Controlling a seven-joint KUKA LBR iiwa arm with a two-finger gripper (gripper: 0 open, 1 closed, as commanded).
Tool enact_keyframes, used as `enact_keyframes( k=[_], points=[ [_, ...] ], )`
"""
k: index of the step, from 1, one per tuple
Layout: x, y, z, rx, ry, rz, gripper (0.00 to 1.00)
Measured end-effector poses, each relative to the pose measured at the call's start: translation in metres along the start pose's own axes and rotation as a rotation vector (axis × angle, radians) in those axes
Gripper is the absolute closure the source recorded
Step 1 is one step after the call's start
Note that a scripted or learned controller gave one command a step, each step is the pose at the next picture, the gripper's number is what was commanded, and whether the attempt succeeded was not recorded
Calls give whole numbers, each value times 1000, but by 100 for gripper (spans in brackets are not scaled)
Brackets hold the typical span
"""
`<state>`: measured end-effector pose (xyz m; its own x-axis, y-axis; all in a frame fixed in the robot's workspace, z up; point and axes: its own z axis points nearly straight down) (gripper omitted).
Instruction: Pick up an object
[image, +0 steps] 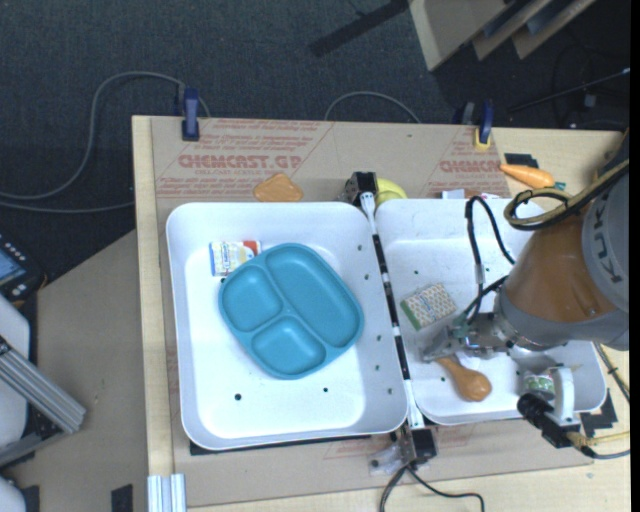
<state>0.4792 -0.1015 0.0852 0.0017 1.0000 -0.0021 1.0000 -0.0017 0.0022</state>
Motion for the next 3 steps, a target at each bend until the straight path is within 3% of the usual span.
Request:
enact_keyframes(
  k=[1,2,3],
  points=[
    [-1,3,-14,-11,-3,0,100],
    [20,1,-104,-5,1,-5,100],
    [19,0,-99,2,2,-2,0]
  ],
)
